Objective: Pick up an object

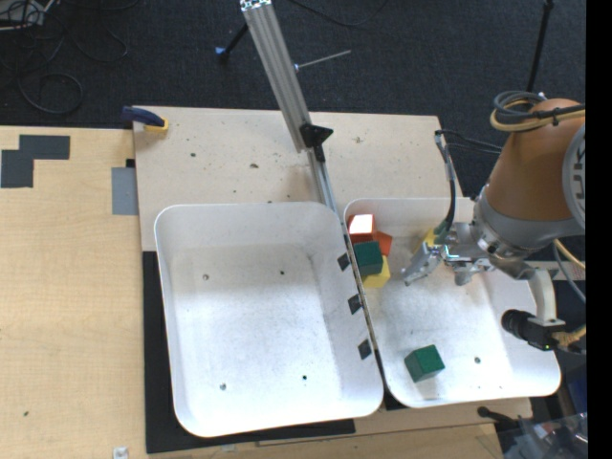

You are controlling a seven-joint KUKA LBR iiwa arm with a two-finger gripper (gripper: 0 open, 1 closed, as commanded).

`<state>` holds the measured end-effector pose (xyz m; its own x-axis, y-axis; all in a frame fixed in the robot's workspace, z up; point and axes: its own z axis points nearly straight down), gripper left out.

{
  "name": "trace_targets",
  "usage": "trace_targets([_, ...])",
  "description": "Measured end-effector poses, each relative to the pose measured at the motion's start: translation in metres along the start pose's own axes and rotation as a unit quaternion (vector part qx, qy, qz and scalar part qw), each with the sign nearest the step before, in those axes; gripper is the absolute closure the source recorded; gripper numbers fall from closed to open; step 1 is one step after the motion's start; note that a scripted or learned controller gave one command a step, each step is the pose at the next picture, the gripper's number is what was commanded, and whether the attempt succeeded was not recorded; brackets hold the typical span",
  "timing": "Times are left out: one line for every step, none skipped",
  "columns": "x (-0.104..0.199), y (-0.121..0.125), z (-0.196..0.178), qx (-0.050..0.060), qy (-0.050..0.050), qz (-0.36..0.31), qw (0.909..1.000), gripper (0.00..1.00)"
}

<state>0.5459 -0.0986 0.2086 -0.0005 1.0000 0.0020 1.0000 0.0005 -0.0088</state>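
Note:
In the right bin [521,376] a green cube [424,362] lies near the front. A cluster of blocks sits against the bin's left wall: an orange block with a pale top [363,228], a dark green block [366,254] and a yellow block [376,274]. My gripper [419,269] hangs over the middle of the right bin, pointing left, just right of the cluster and above the green cube. No object shows between its fingers.
The left bin [191,232] lies beside the right one, with black clips [353,303] along the shared wall. A slanted aluminium post [283,70] rises behind the bins. A blue and yellow clamp [145,118] sits at the bench's far left corner.

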Motion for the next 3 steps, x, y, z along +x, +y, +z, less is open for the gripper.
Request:
trace_targets([-0.002,0.001,-0.002,-0.003,-0.001,0.002,1.0000,0.00])
trace_targets([-0.004,-0.003,0.062,0.001,0.000,0.001,1.0000,0.00])
trace_targets([-0.004,-0.003,0.114,-0.002,0.000,0.001,1.0000,0.00])
